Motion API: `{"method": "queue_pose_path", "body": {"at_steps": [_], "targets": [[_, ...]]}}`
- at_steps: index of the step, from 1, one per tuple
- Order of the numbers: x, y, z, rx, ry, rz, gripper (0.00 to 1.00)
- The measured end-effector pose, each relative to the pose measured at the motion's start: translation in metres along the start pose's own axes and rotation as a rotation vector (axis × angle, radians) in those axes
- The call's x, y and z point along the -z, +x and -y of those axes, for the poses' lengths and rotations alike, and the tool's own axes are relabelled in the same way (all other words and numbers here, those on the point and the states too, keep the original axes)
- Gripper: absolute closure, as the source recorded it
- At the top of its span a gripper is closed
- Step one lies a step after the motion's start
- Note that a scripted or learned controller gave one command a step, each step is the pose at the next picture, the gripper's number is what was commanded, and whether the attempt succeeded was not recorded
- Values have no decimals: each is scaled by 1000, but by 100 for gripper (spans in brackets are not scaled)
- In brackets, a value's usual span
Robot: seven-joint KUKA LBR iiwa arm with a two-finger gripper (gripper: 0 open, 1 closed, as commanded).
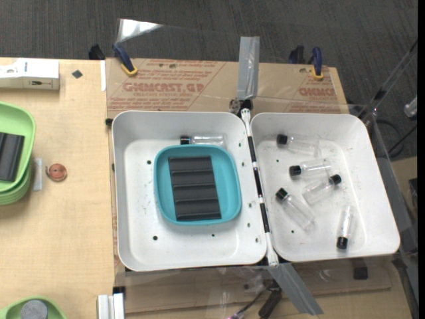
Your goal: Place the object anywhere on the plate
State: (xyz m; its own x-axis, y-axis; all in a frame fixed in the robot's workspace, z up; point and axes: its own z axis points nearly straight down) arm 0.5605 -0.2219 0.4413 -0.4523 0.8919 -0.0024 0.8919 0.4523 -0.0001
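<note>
**Vials lying in both bins, plate sitting in the left one**

Camera view: Two white bins are sitting side by side on a sheet of printed cardboard (166, 85) at the right end of the table (60, 244). The left bin (133, 244) is carrying a teal plate (229, 178) with rounded corners, resting roughly in the bin's middle. A black ribbed insert (194, 186) is lying flat on the plate and covering most of its floor. Just behind the plate, close to the bin's far wall, one clear vial (202, 139) with a black cap is lying on its side, off the plate's rim.

The right bin (372, 178) is holding five more clear, black-capped vials, all lying down and scattered. The far vial (292, 141) is resting near the back left corner. The middle vial (311, 169) and its neighbour vial (324, 186) are lying close together near the centre. The slanted vial (293, 206) is pointing toward the front, and the near vial (344, 230) is lying lengthwise by the right wall, cap toward the front.

Two blue-and-orange clamps (123, 57) are pinning the cardboard's far edge. A grey strip (248, 65) is standing up behind the seam between the bins. At the table's left edge a green tray (20, 121) is showing in part, with a small copper disc (57, 172) lying beside it and a white box (30, 75) resting farther back.
</note>
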Motion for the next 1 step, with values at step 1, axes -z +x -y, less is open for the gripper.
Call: {"method": "queue_pose_path", "body": {"at_steps": [1], "targets": [[0,0,0,0,0,0,0]]}}
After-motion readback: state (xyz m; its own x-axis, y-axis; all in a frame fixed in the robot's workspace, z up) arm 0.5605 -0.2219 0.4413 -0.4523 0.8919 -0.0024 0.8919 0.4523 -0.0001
